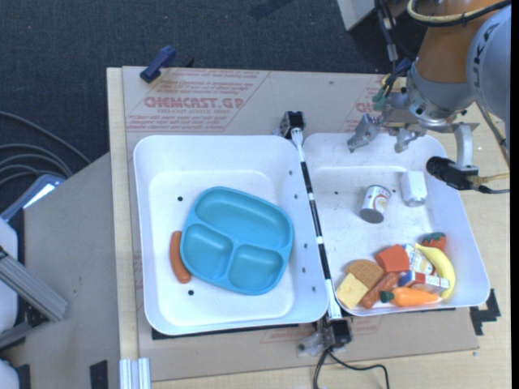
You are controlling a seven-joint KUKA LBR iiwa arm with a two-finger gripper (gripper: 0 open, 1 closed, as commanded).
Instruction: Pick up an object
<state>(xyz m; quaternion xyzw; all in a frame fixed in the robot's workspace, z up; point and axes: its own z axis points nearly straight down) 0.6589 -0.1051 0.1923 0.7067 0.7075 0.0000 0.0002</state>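
My gripper hangs over the back edge of the right bin, open, with nothing between its two grey fingers. Below it on the bin floor lie a small silver can on its side and a white cylinder. In the front right corner is a heap of toy food: a yellow banana, an orange carrot, an orange block, a cheese wedge and a brown cookie. The gripper is well behind the heap and touches none of it.
The left bin holds a blue divided tray with a red sausage beside its left edge. A black rail runs between the bins. A blue clip sits at the bench's back left corner.
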